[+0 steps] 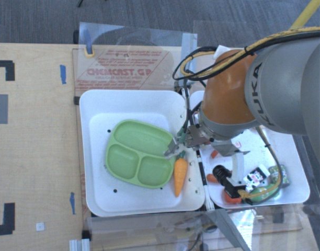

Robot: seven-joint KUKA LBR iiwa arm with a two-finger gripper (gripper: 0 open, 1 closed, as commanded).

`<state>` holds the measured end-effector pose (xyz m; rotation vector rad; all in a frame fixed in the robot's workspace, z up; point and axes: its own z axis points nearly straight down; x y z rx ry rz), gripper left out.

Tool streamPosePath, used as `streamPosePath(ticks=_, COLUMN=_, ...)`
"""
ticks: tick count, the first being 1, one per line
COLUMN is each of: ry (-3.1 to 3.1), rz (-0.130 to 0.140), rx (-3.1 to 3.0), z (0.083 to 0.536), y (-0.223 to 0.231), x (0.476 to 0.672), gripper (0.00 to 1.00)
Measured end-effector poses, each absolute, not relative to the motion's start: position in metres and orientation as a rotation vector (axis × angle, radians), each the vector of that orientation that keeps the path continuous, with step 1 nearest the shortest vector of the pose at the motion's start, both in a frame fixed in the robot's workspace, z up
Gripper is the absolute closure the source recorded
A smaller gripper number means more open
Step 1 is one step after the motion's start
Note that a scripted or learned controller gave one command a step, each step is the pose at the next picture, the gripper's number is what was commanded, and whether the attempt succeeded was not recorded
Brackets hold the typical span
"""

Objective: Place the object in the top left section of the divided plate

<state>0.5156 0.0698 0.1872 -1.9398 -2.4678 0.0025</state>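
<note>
Carrot (180,175), one only and orange, lies on the floor of the left bin (97,195), outside the green divided plate (114,140) and right against that plate's right rim, its long axis running up and down the view and its leafy end uppermost. The plate is a single piece with three sections: one large section (143,135) across the top and two smaller ones below it, side by side. The pincer (175,149) hangs over the plate's right rim, just above the carrot's upper end; whether it is open or closed cannot be told, and nothing is seen held in it. One arm (285,88), grey with an orange band, reaches in above the seam between the two white bins. The right bin (298,158) holds a green and yellow looped thing (270,186), a small white and black thing (256,178) just beside it, and a few red-orange bits too small to identify. On the wooden table (34,150) to the left are two blue tape strips (63,73) and two black bracket marks (6,69).
</note>
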Motion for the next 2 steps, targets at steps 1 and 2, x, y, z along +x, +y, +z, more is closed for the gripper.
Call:
streamPosePath(ticks=1, ry=-2.467, rz=0.000, rx=-1.943, z=0.1970, y=0.0696, x=0.5165, gripper=1.00)
streamPosePath(ticks=2, ry=-2.467, rz=0.001, rx=-1.943, z=0.1968, y=0.0695, x=0.5164, gripper=0.00)
